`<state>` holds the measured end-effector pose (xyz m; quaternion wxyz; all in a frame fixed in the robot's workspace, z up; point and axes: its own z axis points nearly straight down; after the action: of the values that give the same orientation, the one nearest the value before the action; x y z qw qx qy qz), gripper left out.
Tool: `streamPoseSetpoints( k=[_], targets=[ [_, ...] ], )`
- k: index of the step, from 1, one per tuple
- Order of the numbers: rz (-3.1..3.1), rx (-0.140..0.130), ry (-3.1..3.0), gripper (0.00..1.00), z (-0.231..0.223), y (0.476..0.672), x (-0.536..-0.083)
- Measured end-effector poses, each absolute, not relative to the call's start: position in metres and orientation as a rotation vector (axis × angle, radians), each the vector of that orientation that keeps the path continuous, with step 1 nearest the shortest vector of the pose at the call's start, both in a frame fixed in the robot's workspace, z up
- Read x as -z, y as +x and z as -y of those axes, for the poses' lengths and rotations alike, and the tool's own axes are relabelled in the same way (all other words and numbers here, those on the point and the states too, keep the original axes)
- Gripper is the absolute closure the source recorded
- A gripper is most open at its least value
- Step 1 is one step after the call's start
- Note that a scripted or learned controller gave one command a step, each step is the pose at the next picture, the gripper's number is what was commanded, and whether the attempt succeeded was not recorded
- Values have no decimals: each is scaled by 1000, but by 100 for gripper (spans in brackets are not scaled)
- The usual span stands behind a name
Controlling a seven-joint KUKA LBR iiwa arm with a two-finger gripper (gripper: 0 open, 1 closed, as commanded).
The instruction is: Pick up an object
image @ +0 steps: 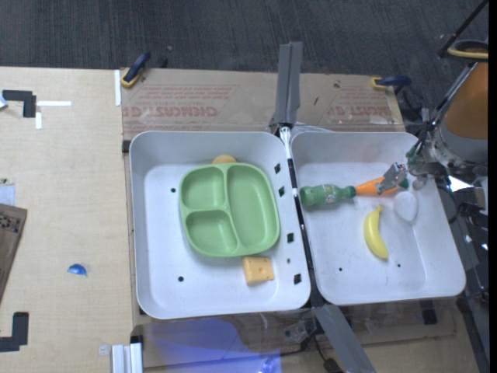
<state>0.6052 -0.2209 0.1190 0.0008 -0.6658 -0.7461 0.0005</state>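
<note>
We see two white bins: left bin (155, 286), right bin (435, 278). Green divided plate (230, 208) sits mid left bin, cheese-like yellow block (258, 270) just below it. Right bin holds green bottle (326, 195), banana (376, 234), carrot (368, 186). Gripper (397, 179) at the carrot's right end; we cannot tell its state.

Green plate (230, 208) — yellow banana (376, 235) — white bins (155, 286).

Cardboard sheet (233, 99) behind bins: red print, upside down, not legible.
</note>
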Motion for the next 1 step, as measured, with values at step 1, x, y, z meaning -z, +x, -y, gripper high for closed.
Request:
streamPoseSetpoints(
  k=[1],
  targets=[
    [2353, 0, -2085, 0, 186, 629, -92]
  ],
)
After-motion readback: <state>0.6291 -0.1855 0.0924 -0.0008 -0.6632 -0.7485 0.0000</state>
